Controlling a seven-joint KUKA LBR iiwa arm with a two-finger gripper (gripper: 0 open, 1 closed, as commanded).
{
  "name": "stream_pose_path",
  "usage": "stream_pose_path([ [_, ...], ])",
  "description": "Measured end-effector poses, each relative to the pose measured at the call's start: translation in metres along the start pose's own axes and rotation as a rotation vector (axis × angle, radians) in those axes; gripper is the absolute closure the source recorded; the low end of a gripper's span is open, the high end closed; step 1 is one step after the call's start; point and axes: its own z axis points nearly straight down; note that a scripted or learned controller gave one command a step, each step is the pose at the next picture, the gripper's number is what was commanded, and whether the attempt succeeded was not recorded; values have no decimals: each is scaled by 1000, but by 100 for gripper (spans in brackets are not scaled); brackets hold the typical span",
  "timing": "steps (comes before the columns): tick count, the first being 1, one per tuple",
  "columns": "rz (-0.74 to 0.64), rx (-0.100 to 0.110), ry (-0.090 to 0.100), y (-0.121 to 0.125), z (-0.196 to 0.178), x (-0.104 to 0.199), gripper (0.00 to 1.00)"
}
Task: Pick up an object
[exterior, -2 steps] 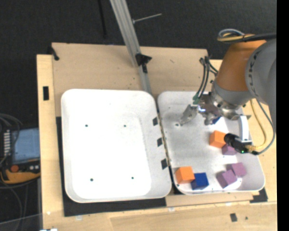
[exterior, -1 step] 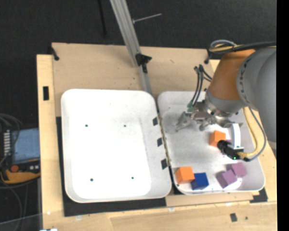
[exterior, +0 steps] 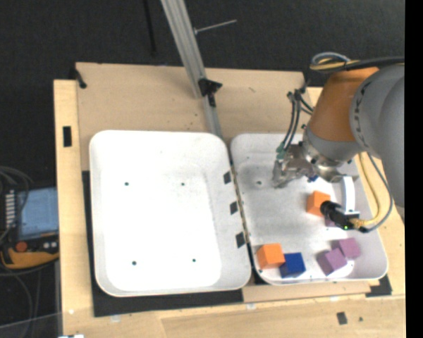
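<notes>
My gripper hangs over the upper middle of the right bin, pointing down toward bare bin floor. An orange block lies to the right of it, partly behind the arm's black fitting. Along the bin's front edge sit another orange block, a blue block touching it, and two purple blocks close together. I see nothing between the gripper's tips.
The left bin lies beside the right one, with black clips along the divider. A slanted metal pole runs down from the top to the bins' far edge. Cables and a blue device sit off the bench at left.
</notes>
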Motion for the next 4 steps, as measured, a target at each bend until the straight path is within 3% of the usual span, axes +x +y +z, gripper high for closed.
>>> stream_pose_path([
  [2, -15, -3, -1, 7, -111, -11, 100],
  [4, -18, 3, 0, 17, -110, 96, 100],
])
